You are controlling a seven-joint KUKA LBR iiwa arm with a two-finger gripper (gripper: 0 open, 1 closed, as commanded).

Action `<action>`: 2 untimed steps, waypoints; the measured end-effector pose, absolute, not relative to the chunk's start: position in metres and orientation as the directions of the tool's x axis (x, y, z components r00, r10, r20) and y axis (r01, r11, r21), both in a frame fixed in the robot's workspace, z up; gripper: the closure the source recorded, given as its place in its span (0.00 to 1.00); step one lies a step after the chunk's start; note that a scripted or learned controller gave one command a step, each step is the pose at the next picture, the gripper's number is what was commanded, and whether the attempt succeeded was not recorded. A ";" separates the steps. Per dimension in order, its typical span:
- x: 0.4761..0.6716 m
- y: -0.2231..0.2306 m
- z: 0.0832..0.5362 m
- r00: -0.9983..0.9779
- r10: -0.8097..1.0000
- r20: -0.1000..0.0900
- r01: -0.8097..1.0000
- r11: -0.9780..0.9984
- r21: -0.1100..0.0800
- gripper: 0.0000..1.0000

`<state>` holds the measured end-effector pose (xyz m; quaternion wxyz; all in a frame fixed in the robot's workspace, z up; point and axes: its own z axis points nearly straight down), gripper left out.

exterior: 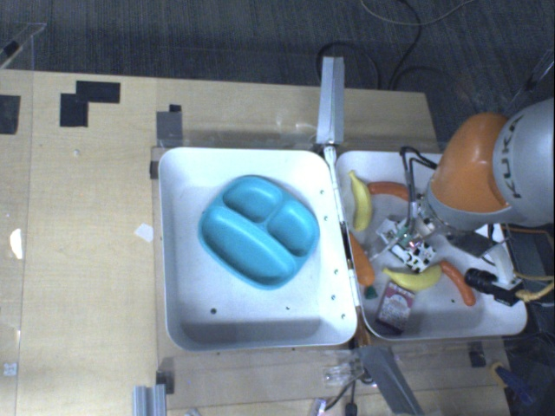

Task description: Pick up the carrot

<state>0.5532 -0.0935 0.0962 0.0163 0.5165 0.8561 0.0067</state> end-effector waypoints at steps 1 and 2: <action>0.555 -0.108 0.091 -0.701 0.713 -0.016 0.713 0.701 0.011 0.00; 0.519 -0.117 0.184 -0.609 0.793 -0.006 0.793 0.609 0.006 0.00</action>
